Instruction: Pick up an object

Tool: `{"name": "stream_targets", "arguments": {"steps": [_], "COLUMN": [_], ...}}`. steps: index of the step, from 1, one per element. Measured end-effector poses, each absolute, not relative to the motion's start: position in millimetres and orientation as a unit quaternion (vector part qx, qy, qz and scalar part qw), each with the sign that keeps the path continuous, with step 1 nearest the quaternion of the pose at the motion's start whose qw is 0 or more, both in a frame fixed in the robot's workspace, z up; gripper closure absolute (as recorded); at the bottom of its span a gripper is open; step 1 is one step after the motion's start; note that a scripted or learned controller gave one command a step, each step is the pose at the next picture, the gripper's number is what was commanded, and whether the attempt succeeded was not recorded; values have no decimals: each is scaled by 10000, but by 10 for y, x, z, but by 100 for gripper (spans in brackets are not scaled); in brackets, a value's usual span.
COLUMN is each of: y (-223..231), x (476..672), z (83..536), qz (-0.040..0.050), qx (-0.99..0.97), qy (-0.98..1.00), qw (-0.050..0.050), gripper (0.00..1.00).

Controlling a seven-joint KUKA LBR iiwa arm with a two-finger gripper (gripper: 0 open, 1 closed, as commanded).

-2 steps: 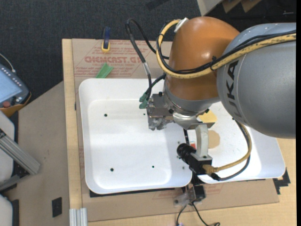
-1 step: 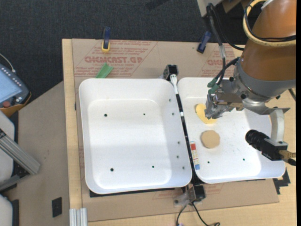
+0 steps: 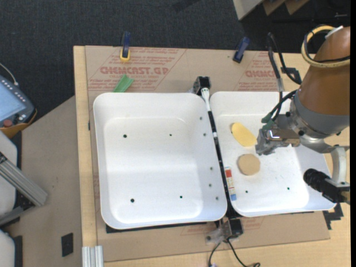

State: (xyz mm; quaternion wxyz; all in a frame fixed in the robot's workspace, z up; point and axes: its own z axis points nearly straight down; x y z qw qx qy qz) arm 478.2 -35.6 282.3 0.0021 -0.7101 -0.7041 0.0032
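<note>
Two objects lie in the right bin point(image 3: 289, 196): a yellow oval piece point(image 3: 242, 134) near its left middle and a tan round disc point(image 3: 248, 164) just below it. My gripper point(image 3: 263, 147) hangs over the right bin, immediately right of the yellow piece and above the right edge of the disc. The grey wrist and orange band point(image 3: 328, 54) rise to the right behind it. Nothing is visibly held between the fingers.
The left bin point(image 3: 105, 149) sits beside the right one, with a black divider strip point(image 3: 214, 138) and a red-blue pen-like item point(image 3: 230, 183) along the seam. Clamps point(image 3: 125, 47) and a green tag point(image 3: 123, 83) lie on the cardboard at the back. A black part point(image 3: 322, 183) juts in at the right bin's right edge.
</note>
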Motion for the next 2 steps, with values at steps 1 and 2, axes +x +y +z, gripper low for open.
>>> {"name": "stream_targets", "arguments": {"steps": [1,2], "y": [157,299], "x": [5202,5134], "z": [3069,3158], "qz": [-21,-11], "qx": [-7050,-7063], "qy": [-7092,-7080], "qw": [-14,-9], "gripper": [100,100]}}
